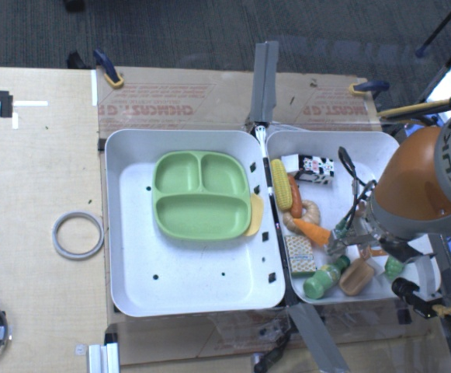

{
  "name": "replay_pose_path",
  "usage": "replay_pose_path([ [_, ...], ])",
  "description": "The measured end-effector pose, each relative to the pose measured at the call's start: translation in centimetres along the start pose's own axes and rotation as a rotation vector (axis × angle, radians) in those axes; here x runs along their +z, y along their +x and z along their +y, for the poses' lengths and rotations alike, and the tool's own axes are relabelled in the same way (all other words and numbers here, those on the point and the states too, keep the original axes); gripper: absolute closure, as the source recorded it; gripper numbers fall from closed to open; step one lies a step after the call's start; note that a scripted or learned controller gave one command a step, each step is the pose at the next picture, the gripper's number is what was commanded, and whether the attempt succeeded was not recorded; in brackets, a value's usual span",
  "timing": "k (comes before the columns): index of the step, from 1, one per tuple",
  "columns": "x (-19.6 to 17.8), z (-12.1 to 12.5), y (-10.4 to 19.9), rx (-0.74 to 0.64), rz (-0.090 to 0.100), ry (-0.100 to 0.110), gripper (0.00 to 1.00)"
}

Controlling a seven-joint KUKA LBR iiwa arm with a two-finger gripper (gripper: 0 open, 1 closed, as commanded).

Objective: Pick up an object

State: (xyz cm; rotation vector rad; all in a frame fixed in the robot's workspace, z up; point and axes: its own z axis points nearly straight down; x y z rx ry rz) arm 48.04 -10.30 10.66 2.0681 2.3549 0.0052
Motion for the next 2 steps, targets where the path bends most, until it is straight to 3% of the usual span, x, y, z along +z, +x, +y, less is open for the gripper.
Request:
replay_pose_path([
  [1,1.6,-0.1,-1.5,-0.005,0.004,0.010,1.00],
  [2,-8.4,0.2,2.6,0.271,0.001,0.010,1.00],
])
